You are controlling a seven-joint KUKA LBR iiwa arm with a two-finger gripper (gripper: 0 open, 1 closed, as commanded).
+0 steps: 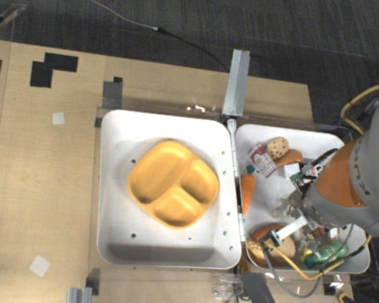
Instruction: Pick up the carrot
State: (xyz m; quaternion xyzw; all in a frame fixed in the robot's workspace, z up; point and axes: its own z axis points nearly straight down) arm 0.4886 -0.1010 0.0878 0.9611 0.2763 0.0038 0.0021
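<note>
- Gripper (296,202): sits right of centre in the frame, over the middle of the right bin (270,131), below the arm's orange band.
- Jaw state: cannot be determined; the wrist and arm body cover the tip from this camera angle.
- Nothing is seen held in the gripper.
- Carrot (247,191): lies on the floor of the right bin, left of the gripper and apart from it, with bare white floor between the two.
- Carrot orientation: long axis runs nearly top to bottom in the frame, close along the bin's left wall; the thick end points to the top of the frame and the thin end to the bottom.
- Packet (262,162): small, red and white, lies above and just right of the carrot's thick end.
- Cookie (277,147): round, pale with dark spots, lies just above the packet near the bin's top wall.
- Orange piece (292,156): lies just right of the cookie, partly covered by the arm; its type cannot be told.
- Green thing (319,256): lies in the lower right of the right bin, below the gripper, among cables.
- Brown thing (258,252): rounded, rests in the lower left corner of the right bin, below the carrot's thin end.
- Left bin (112,174): occupies the centre of the frame and holds a yellow plate (173,182) with three compartments.
- Bench (35,187): pale wood, extends to the left edge of the frame.
</note>
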